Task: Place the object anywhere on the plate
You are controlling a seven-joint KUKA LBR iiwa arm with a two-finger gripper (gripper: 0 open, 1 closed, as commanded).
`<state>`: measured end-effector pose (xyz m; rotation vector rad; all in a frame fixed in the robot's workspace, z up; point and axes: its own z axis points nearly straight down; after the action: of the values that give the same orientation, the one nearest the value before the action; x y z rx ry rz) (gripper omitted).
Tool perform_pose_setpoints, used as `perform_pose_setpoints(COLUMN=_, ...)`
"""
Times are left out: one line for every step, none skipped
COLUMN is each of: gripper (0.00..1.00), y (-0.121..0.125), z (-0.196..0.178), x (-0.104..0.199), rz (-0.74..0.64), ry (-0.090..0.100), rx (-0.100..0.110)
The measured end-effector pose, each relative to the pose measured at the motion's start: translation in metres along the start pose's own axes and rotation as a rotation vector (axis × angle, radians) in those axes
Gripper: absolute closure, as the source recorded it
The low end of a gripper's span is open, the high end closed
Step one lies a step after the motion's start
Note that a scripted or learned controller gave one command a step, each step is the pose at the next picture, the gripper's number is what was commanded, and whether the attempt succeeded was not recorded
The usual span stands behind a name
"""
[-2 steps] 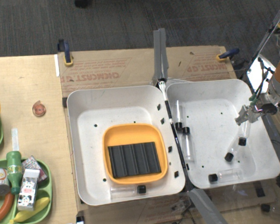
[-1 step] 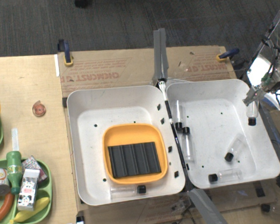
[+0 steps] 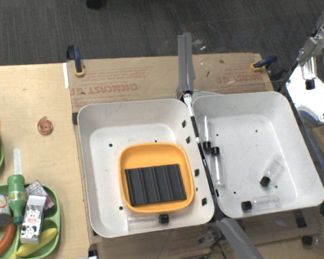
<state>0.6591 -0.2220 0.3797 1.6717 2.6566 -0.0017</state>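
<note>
Left bin (image 3: 95, 126): orange plate (image 3: 157, 177) near centre, a dark ribbed object (image 3: 156, 184) lying flat on it. Right bin (image 3: 284, 116): clear tubes with black caps, one (image 3: 270, 173) toward the near right. Pincer state: cannot tell. Green tray (image 3: 48, 238) of toy food at near left on the bench (image 3: 25, 98).

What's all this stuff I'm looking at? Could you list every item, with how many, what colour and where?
White bins: two, side by side on the bench.
Plate: one, orange-yellow, in the left bin.
Ridged slab: one, dark grey, lying on the plate.
Clear tubes with black caps: about four, in the right bin and along the divider.
Green tray: one, at left, holding toy food and a green bottle.
Clamps: two, on the cardboard's far edge.
Robot arm: grey, far right; claw not discernible.
</note>
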Motion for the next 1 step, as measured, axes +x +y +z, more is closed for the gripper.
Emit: perform_pose_setpoints(gripper=1.0, y=-0.0676, z=0.1445, x=0.0325, rz=-0.074, ry=0.003, rx=0.001)
